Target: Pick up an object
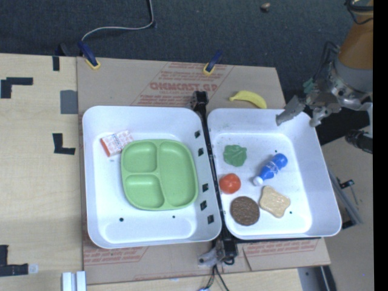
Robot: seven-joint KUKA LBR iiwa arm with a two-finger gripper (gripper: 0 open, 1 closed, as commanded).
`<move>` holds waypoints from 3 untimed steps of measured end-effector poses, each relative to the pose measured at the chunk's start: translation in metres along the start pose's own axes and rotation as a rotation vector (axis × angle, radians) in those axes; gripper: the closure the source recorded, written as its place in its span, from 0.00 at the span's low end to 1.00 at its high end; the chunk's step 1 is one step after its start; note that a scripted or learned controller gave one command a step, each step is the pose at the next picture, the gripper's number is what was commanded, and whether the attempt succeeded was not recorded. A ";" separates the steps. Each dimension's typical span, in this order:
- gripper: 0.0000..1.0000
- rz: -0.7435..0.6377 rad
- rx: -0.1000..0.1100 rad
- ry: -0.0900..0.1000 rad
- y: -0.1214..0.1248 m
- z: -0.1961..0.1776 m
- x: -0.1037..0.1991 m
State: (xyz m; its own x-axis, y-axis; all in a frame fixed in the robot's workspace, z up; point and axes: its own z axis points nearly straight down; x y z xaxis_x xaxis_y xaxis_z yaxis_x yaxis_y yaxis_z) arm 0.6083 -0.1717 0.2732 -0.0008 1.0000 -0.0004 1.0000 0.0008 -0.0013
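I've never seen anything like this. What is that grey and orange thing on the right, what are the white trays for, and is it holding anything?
You are looking down at a slant from one fixed camera above a bench. The grey and orange thing is a robot arm reaching in from the right. At its end is its tool, two fingers for grasping; they stand open above the upper right edge of the right bin, with nothing between them.

The two white trays are shallow bins. The left bin holds a green divided plate and a small red and white packet. The right bin holds toy foods: a green leafy piece, a blue and white bottle, a red tomato, a brown round patty and a tan slice of bread. A yellow banana lies on the cardboard behind the bins.
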 end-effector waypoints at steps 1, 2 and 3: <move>0.00 -0.001 0.002 0.002 -0.003 0.090 0.091; 0.00 0.001 0.004 0.000 -0.011 0.175 0.064; 0.00 -0.001 -0.004 0.000 0.052 0.187 0.076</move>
State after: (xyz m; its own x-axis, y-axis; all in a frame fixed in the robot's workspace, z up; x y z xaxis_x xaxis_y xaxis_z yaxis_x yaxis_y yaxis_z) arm 0.6596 -0.0955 0.0857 -0.0020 1.0000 -0.0007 1.0000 0.0020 0.0030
